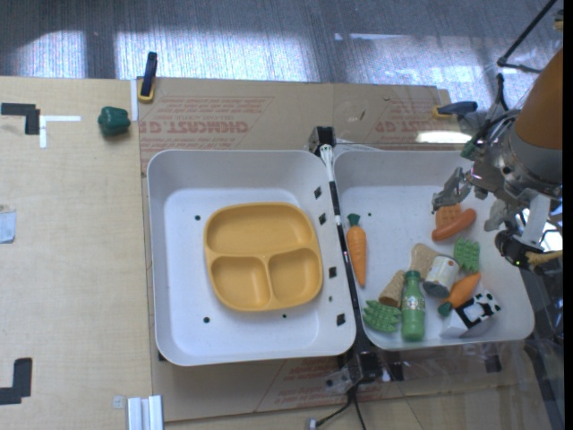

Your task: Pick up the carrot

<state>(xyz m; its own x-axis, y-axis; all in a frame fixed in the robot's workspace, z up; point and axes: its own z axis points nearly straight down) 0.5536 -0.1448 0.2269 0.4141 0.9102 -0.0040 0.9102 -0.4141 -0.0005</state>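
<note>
The carrot (356, 250) lies lengthwise against the left wall of the right bin (394, 173), leaf end up, well apart from the clutter of toy food lower right. The tool (458, 193) hangs over the bin's upper right, just above an orange sausage-like piece (453, 223); whether it is open or closed cannot be told from this slant. The step in hand looks like the approach. The next move calls for crossing left to the carrot, aligning across its narrow body, and descending clear of the bin wall.
</note>
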